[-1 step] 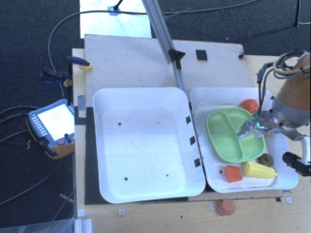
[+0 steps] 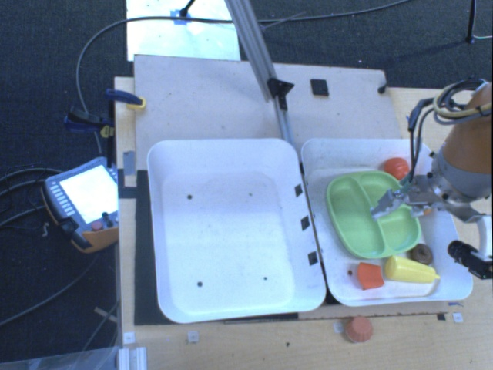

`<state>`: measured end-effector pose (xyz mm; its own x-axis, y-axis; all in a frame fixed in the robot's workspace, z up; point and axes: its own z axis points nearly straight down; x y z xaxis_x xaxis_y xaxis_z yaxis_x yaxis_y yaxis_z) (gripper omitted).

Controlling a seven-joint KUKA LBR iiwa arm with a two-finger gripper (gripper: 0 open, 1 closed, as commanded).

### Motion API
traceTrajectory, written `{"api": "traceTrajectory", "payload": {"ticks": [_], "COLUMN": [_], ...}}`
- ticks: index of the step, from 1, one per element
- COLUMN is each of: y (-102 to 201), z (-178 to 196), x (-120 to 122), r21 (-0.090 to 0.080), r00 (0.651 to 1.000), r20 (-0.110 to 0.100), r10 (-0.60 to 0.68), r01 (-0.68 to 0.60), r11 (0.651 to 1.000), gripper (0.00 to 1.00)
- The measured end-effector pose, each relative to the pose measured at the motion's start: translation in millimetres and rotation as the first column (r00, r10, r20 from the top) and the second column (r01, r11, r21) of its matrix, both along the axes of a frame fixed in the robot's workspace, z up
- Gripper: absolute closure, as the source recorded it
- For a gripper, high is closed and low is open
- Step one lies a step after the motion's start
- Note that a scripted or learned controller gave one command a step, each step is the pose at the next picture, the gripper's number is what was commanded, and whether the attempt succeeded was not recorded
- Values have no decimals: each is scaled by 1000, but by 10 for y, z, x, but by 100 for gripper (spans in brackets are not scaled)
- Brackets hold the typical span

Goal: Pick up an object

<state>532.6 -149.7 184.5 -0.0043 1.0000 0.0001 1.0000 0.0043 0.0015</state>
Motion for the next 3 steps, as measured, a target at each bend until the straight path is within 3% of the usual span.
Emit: {"api": "traceTrajectory", "payload": {"ticks": [1,2,3], "y": [4,-5,-9], "z": [-595,-942,-789], "x": [75,114,164], "r21": [0,0,-5], "r00": [1000,1000,1000], "r20": [-4,6,24], "r10": [-3,-3,-2], "r01": [3,3,2], "r11": [1000,1000,1000], "gripper": [0,0,100]}}
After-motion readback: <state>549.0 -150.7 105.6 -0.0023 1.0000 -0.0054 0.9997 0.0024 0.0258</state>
